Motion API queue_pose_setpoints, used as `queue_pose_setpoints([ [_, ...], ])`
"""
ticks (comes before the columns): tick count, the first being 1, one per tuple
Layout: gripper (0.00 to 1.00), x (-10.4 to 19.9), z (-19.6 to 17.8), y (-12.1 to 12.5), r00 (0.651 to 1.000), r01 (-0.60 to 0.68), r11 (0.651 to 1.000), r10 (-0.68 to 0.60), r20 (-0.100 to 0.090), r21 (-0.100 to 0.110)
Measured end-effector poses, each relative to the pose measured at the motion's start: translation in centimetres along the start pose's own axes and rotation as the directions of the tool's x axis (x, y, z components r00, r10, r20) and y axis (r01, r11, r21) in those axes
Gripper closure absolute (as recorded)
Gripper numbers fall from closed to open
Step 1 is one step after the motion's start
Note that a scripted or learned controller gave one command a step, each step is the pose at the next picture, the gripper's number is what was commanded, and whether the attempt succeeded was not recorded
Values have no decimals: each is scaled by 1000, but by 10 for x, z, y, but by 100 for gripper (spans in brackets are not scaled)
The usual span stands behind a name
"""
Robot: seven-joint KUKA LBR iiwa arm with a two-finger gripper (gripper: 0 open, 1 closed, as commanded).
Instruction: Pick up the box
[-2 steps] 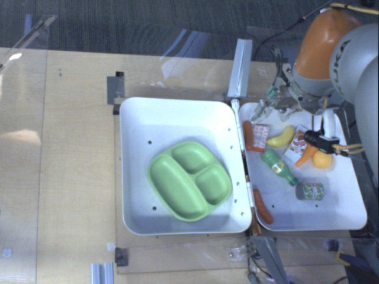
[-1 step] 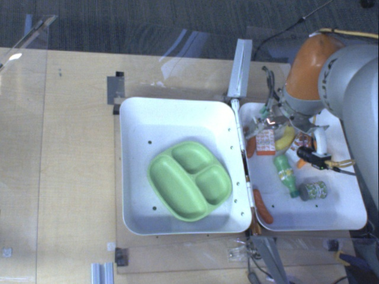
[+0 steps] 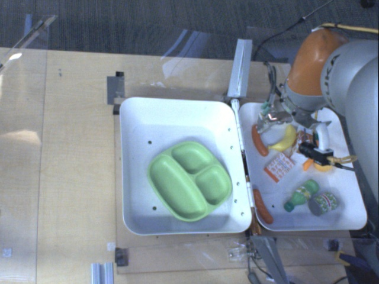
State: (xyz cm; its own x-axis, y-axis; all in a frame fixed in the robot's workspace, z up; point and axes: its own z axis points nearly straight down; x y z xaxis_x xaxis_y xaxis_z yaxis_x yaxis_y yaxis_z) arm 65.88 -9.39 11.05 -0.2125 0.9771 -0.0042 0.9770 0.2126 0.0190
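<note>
The small flat red-and-white box [image 3: 279, 167] sits in the right-hand white bin [image 3: 355, 218], just below the yellow banana [image 3: 286, 141]. The gripper [image 3: 273, 116] hovers above that banana; can't tell its state.

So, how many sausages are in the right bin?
2. One sausage lies near the bin's upper left, beside the banana; the other sausage lies along its lower left edge. The arm may hide more.

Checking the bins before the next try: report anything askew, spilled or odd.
Nothing looks spilled or damaged. In the right bin the green bottle lies on its side, and the box lies flat, turned at a slant to the bin walls. The green divided plate sits flat in the left bin.
</note>
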Motion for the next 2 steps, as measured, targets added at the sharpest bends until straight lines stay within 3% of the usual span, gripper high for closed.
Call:
queue_pose_setpoints([
  [1, 0, 0, 0, 0, 1000, 0, 1000, 0, 0, 0],
  [2, 0, 10, 19, -61, 999, 45, 999, -45, -1, 4],
])
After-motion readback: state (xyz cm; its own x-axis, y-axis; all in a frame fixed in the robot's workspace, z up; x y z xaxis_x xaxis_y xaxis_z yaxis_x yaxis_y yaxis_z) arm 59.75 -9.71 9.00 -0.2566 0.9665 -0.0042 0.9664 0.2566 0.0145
